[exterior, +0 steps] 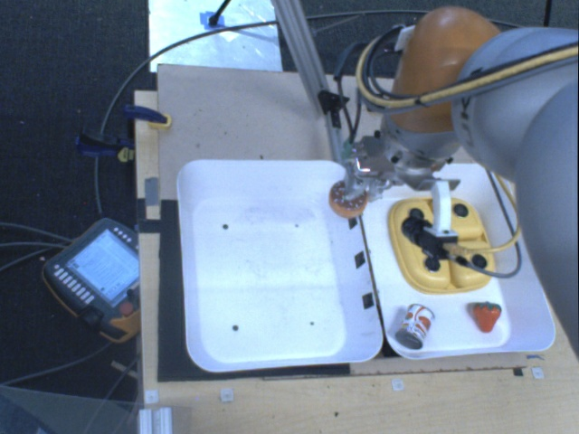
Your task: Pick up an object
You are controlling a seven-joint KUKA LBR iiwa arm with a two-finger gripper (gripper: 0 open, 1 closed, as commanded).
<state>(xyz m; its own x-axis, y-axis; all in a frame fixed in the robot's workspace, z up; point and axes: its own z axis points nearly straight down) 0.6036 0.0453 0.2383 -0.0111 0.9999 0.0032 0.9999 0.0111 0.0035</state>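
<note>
Fingers (355, 184) are pinching a small brown ring-shaped toy (346, 202) by its upper edge, drawn in close on it with only the ring's width between them. The ring is hanging right over the seam where the two white bins are meeting, above the right rim of the left bin (194, 242) and just beside the upper left corner of the right bin (534, 328). The grey arm (534, 107), with its orange band (443, 48) above the wrist, is reaching in from the right and covering the far end of the right bin. In that bin a yellow moulded toy (452, 274) is lying near the middle, just right of the ring. A small printed can (414, 325) is lying on its side near the front rim, and a red strawberry (486, 316) is sitting close beside the can. Left of the table (235, 116), a handheld control unit (95, 274) with a lit screen is resting on the dark floor, well apart from both bins.
</note>
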